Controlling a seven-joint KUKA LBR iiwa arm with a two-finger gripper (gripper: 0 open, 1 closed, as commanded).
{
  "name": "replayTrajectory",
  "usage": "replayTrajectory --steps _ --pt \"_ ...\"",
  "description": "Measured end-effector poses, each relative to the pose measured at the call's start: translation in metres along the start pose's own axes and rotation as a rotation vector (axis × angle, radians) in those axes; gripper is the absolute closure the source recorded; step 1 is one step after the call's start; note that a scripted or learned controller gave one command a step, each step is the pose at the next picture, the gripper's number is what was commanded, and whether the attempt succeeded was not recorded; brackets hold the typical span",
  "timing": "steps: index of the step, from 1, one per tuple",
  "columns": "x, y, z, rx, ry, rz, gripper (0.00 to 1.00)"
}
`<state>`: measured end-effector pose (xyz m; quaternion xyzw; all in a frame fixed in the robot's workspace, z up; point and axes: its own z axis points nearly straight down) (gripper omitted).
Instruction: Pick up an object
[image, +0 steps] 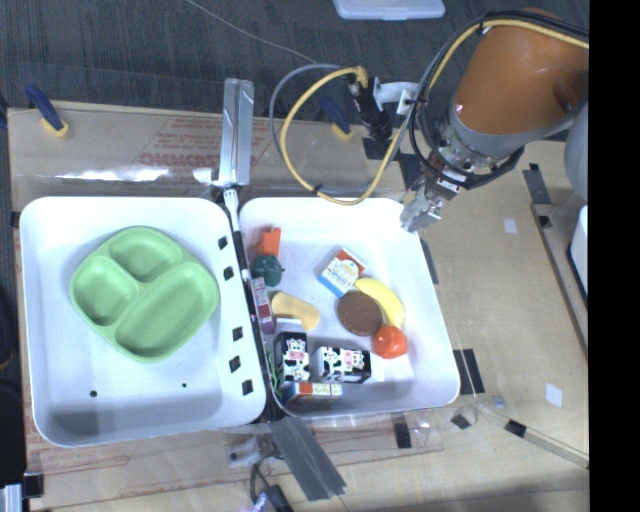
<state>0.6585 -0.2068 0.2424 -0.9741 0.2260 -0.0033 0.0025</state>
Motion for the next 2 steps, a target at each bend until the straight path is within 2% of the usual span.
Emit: replayTrajectory --steps 1,2 --pt "-0.0165 -0.0103 -0.018 0.004 0.003 -0.213 1.0" --pt "-0.0166 -0.0098 -0.018 0.004 0.002 -0.212 0.0"
